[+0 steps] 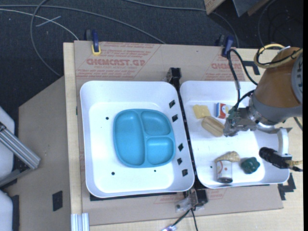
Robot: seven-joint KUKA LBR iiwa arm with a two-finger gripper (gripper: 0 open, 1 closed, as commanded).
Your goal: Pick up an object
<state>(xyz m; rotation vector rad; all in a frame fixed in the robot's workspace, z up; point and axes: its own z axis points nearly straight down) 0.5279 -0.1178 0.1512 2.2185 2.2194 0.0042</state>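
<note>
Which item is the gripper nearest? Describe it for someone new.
Look in the right bin, in its upper middle. Just left of the gripper lies a tan cylindrical block; unlike the flat yellow piece above it, it is rounded and elongated.

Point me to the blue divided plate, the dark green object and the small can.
blue divided plate [143, 137], camera view, middle of the plate.
dark green object [250, 165], camera view, its top.
small can [224, 171], camera view, its side.
</note>
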